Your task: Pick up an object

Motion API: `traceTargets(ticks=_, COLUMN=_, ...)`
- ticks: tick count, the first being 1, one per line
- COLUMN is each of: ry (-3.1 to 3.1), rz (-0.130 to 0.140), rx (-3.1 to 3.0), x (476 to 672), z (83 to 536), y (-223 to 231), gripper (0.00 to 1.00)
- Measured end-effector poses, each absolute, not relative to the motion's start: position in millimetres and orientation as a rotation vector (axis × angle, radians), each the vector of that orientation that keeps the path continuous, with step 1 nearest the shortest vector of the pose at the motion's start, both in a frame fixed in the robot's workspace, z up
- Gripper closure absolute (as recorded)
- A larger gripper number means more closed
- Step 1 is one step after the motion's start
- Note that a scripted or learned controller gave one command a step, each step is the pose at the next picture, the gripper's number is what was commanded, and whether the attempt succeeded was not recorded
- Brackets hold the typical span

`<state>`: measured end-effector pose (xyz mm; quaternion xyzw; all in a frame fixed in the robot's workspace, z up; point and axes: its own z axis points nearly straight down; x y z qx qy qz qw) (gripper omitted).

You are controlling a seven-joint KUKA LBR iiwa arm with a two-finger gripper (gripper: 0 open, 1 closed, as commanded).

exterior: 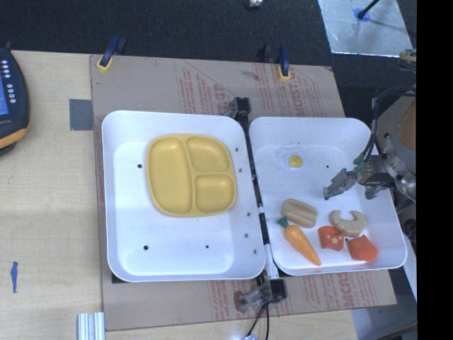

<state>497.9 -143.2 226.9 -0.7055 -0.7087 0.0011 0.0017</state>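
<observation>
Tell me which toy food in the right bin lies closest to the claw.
The pale curved cashew-shaped piece, just below the claw. The bread roll, carrot and red pieces lie farther off.

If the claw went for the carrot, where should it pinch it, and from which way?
Probably across the thick orange middle of the carrot, coming straight down from above. It lies flat and slanted in the right bin, green tip up-left, point down-right, so the fingers should close across its narrow width. Its lower-left side faces bare floor; the red piece sits close on the other side.
</observation>
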Motion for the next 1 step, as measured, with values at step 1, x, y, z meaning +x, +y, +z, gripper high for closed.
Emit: traceTargets(ticks=1, ry=-2.228, rz=0.006, rx=-2.203, x=527.1, z=165.2, y=-89.7, gripper=0.0)
